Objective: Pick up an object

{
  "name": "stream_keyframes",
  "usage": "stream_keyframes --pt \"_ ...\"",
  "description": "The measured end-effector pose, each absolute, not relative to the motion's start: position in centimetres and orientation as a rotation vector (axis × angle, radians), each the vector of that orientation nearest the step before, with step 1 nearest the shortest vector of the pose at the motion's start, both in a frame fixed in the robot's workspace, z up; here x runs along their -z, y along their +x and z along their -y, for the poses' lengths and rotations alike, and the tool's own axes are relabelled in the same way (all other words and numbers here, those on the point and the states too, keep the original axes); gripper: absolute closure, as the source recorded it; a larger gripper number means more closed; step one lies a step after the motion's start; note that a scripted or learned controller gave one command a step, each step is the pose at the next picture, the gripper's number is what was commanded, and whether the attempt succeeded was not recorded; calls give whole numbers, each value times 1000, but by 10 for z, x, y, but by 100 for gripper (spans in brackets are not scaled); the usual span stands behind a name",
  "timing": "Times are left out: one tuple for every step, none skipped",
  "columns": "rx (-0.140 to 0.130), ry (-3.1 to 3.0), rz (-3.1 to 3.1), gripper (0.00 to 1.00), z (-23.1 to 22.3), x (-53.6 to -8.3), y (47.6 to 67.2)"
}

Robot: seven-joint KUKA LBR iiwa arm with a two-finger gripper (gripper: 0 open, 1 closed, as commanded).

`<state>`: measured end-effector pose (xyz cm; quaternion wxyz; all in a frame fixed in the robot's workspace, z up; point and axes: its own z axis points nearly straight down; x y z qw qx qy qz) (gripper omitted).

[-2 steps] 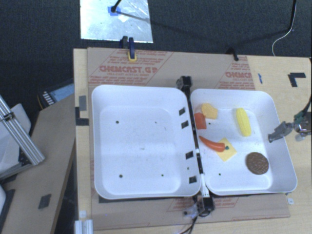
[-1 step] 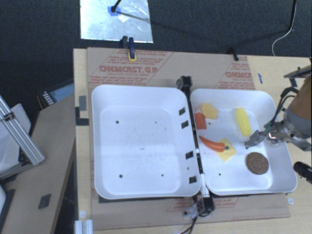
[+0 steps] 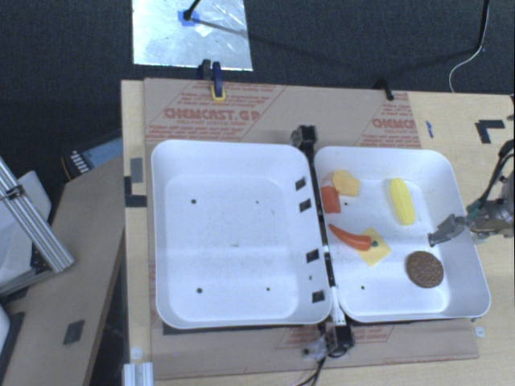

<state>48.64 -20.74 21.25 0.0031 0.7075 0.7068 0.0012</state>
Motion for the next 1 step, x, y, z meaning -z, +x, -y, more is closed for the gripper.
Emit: stream_keyframes --pt "-3 2213 -2223 0 207 -240 488"
